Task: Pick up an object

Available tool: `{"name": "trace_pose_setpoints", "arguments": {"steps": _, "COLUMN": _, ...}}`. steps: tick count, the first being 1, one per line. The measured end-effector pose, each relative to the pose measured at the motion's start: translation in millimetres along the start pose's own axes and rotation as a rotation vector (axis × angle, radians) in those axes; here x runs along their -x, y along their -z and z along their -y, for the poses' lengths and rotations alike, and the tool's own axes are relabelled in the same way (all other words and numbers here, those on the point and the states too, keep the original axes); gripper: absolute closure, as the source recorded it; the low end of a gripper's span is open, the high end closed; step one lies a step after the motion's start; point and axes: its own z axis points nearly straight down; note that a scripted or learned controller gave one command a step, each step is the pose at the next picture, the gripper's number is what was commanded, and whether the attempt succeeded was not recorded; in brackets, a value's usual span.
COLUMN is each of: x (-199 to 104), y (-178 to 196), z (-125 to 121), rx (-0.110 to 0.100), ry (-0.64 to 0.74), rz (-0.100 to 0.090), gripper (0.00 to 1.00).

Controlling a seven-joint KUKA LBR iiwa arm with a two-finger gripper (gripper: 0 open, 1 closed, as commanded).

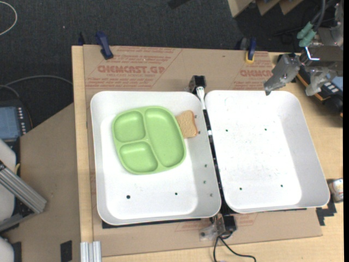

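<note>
Dark carpet floor (pixel 49 15), cardboard-topped bench (pixel 136 64)

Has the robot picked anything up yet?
Not yet. The green plate and the brown cracker beside it both lie in the left bin. The pincer hangs over the far edge of the right bin, carrying nothing. The whole pick is left.

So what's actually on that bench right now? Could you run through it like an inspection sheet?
Surface: brown board bearing two shallow white bins, left bin and right bin.
Job's things: green three-compartment plastic tray and tan cracker-like rectangular piece, touching the tray's right edge, both in the left bin.
Clutter: nothing seen.
Gripper: grey two-finger gripper above the right bin's far rim, holding nothing.
Cables: black cable at the near edge.
Surroundings: dark carpet; blue clamp on the board.
</note>
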Motion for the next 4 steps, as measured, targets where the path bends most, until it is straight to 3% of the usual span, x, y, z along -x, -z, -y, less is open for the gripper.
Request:
{"name": "trace_pose_setpoints", "arguments": {"steps": 1, "x": -31.0, "y": 28.3, "z": 9.3, "rx": 0.011, "ry": -0.003, "rz": 0.001, "gripper": 0.00}}
{"name": "trace_pose_setpoints", "arguments": {"steps": 2, "x": -127.7, "y": 23.6, "z": 8.8, "rx": 0.007, "ry": 0.004, "rz": 0.000, "gripper": 0.00}}
{"name": "trace_pose_setpoints", "arguments": {"steps": 3, "x": -166.2, "y": 26.1, "z": 8.3, "rx": 0.008, "ry": -0.001, "rz": 0.000, "gripper": 0.00}}
{"name": "trace_pose_setpoints", "arguments": {"steps": 4, "x": -173.5, "y": 18.4, "z": 8.3, "rx": 0.002, "ry": -0.005, "rz": 0.003, "gripper": 0.00}}
